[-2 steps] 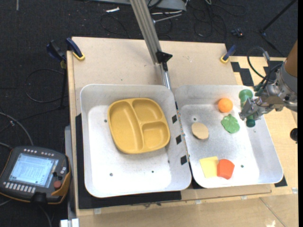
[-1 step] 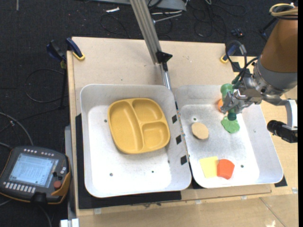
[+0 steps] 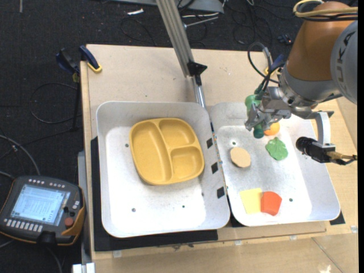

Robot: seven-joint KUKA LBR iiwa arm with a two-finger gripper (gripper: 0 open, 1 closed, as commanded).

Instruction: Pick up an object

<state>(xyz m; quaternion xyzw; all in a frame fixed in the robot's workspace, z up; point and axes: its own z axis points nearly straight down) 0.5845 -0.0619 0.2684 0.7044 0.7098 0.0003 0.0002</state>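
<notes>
The arm reaches in from the right, its orange band and grey wrist cut off by the top and right edges of the view. Gripper (image 3: pixel 257 124) sits low over the far left part of the right bin (image 3: pixel 318 209); whether it is released or clenched cannot be told, since the wrist body hides that part. A dark green piece (image 3: pixel 259 132) and a small orange piece (image 3: pixel 273 128) lie right at the gripper tip, partly hidden; contact cannot be judged. Near them, a light green leafy object (image 3: pixel 277 149) lies to the right and a tan oval object (image 3: pixel 240 157) to the left, both apart from the gripper. At the near side of this bin, a yellow block (image 3: pixel 250 201) touches a red-orange object (image 3: pixel 271 203). The left bin (image 3: pixel 114 209) holds a yellow divided tray (image 3: pixel 167 151) with three compartments.
</notes>
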